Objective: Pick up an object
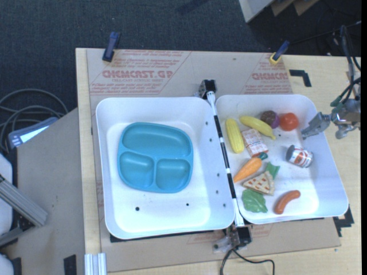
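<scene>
The right bin holds several toy foods: a corn cob, a banana, a red tomato, a dark round fruit, a snack packet, a carrot, a small can on its side, a sandwich wedge, a green vegetable and a sausage. My gripper hovers over the bin's right rim, up and to the right of the can. It is open, with nothing between its fingers.
In the left bin lies a blue divided plate. Both bins sit on a cardboard sheet held by clips at the back. Cables run along the bench's right side by the arm.
</scene>
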`<state>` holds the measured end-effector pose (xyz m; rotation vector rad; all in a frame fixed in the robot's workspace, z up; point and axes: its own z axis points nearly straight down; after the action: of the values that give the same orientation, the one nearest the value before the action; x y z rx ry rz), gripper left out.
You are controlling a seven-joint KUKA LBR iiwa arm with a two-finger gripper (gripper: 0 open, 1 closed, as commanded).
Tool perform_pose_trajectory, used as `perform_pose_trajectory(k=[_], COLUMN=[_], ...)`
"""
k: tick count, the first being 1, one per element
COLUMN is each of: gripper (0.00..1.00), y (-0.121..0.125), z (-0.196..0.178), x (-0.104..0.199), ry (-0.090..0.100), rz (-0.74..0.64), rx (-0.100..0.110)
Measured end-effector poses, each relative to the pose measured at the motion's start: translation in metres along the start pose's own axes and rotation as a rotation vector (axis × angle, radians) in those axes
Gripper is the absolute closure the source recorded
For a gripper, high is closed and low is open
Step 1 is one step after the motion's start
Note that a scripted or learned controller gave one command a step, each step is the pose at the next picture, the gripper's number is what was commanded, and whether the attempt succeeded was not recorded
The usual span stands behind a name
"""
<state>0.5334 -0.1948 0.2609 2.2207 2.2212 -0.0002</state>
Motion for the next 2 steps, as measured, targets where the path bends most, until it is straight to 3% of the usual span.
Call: perform_pose_trajectory(k=[1,2], gripper=[0.00,0.00], y=[0.036,0.108], z=[0.125,0.177], x=[-0.012,0.024], ry=[0.001,0.002], rz=[0.000,0.000], rx=[0.002,0.006])
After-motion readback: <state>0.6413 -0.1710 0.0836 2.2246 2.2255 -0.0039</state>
